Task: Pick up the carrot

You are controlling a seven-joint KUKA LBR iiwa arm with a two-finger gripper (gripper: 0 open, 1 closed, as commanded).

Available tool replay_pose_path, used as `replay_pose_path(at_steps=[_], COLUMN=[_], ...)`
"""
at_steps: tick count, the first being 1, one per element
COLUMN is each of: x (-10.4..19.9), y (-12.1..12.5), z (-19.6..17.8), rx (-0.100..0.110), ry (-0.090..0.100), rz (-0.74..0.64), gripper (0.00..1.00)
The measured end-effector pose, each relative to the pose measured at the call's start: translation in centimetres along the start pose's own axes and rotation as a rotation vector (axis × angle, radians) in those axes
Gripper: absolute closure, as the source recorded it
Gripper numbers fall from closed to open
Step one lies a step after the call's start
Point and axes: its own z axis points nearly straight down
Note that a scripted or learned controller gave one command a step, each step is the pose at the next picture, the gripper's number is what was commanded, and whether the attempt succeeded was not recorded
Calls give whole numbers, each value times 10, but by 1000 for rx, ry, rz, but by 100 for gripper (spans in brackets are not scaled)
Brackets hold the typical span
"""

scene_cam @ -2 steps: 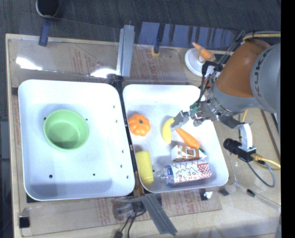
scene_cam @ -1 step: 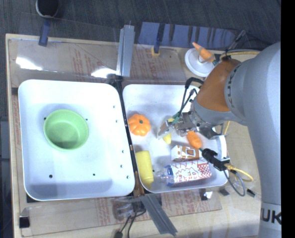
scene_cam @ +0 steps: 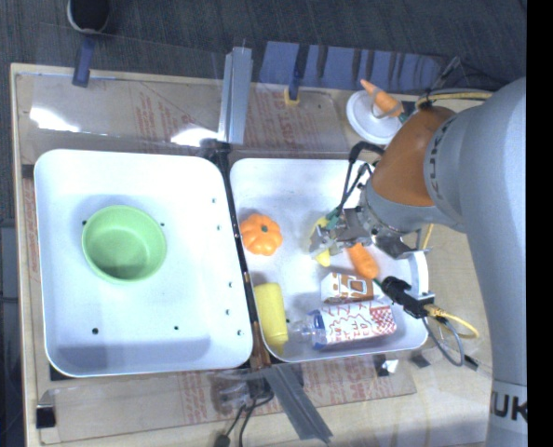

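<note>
The carrot [scene_cam: 363,260], small and orange, lies in the right bin [scene_cam: 286,184] near its right side, tilted with one end toward the carton below it. My gripper [scene_cam: 330,238] hangs low over the bin just left of the carrot, close to its upper end. I cannot make out whether it touches the carrot. The grey arm with its orange band [scene_cam: 409,168] covers the bin's upper right part.
An orange pumpkin [scene_cam: 261,234] and a yellow piece [scene_cam: 273,311] lie along the right bin's left wall. A carton [scene_cam: 349,289] and a plastic bottle [scene_cam: 346,327] rest at its front. The left bin [scene_cam: 72,343] holds a green bowl [scene_cam: 123,243]. Behind the bin sits a white disc [scene_cam: 368,119] bearing an orange item.
</note>
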Motion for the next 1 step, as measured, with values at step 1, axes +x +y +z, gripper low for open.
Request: replay_pose_path(at_steps=[1], x=[-1], y=[-67], z=[-115], rx=[-4], ry=[-1], rz=[97], gripper=[100])
